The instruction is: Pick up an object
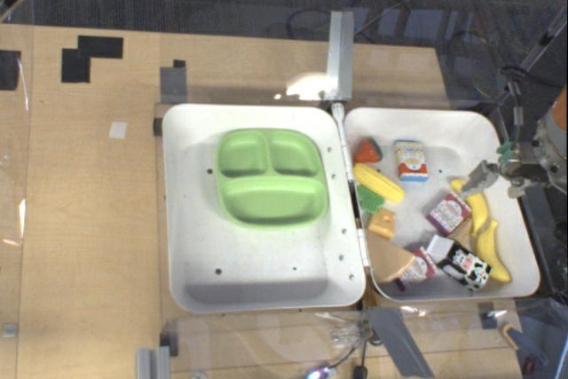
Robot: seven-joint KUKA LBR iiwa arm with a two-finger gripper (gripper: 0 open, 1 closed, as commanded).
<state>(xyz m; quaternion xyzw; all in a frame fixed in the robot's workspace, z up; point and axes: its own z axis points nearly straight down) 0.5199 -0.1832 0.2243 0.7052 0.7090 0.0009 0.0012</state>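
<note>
Nearest the camera, along the front edge of the right bin (497, 122), a black-and-white carton (467, 265) is lying beside a small milk carton (417, 266) and a tan wedge of toy bread (391, 258). A yellow banana (493, 249) is curving along the bin's right side, with a second banana (477, 209) just above it and a purple carton (447, 212) sitting just beside that. Toward the bin's left wall, a block of toy cheese (382, 224) and a green toy (369, 201) are resting below a yellow ear of toy corn (379, 184). Farther back, a red toy (367, 151) and a small red-and-white carton (409, 161) are lying well apart from the front cluster. In the left bin (191, 275), a green divided tray (270, 176) is sitting near the middle. The arm's tool (493, 177) is reaching in over the right bin's right rim, hovering by the upper banana; whether it is released or clenched cannot be told, and nothing is seen gripped in it. Both bins are resting on the wooden desk (80, 217).
</note>
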